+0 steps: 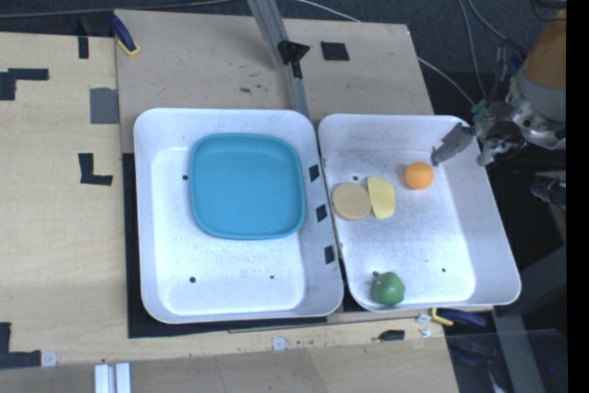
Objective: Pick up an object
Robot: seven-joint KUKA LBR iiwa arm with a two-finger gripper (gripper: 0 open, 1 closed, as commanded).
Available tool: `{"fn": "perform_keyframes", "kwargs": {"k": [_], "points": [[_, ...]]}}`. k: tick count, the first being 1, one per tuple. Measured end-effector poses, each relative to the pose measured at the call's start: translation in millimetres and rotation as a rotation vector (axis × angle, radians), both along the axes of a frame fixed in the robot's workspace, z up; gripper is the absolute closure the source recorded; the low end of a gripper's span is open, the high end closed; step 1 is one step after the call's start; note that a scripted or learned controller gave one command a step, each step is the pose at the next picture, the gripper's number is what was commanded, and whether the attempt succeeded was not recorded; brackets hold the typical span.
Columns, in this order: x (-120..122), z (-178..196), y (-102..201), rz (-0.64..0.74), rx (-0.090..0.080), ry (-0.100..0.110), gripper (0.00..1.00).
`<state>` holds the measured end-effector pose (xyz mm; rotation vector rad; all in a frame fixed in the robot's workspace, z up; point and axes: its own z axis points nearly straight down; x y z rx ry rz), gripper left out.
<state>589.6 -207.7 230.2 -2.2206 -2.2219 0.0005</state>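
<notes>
Objects: a small orange ball [419, 176], a tan disc [351, 201], a yellow block [381, 197] and a green round fruit [387, 288] are seen in the right white bin [479, 235].
Gripper: the two-finger gripper [467, 145] is poised over the bin's far right rim, spread and holding nothing.
Left white bin [156, 225]: a blue square plastic plate [247, 186] is held.

The grey arm [543, 97] comes in at the right side of the view, its orange band uppermost and the wrist bent down and toward the left. The gripper [467, 145] hangs low at its end, one dark finger [452, 144] slanting down and leftward.
</notes>
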Motion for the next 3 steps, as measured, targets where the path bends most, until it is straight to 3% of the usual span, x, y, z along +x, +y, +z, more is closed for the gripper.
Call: {"fn": "perform_keyframes", "kwargs": {"k": [1, 3], "points": [[4, -61, 6, 0.001, 0.001, 0.005, 0.0], [-1, -142, 7, 0.0, 0.0, 0.0, 0.0]]}}
